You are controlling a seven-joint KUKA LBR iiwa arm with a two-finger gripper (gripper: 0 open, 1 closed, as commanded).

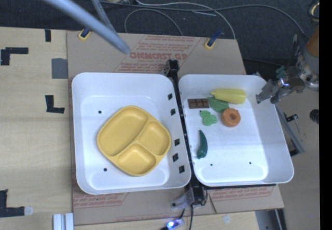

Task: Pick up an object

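Pincer: the gripper (270, 94) sits at the right rim of the right bin (270, 169), coming in from the right side of the view; it is small and blurred, so whether it is spread or pressed together I cannot tell; nothing is seen held in it.
Arm: grey links behind the pincer, toward the view's right edge; an orange patch shows farther out on that side.
Nearest to pincer: yellow corn cob (229, 96), just inside the rim beside it, lying on its side with green husk at its far end.
Next out: orange round piece (231, 117), just below the corn; small green leafy piece (208, 117) beyond that; brown chocolate bar (197, 103) beside the leafy piece, near the bin's far wall.
Lower, farther: dark green pepper-like piece (202, 145), lying apart from the rest.
Far side from pincer: left bin (83, 120), holding a yellow divided plate (134, 140) with three compartments.
Task's thing: any of the five items; all lie on the right bin's floor.
Progress: by my judgement nothing is picked yet; reach over the bin, descent, closing and lift all remain; the corn looks the handiest target.
Writing: red print on the cardboard sheet (155, 53) beyond both bins, too blurred to read with any confidence; no brand legible elsewhere.
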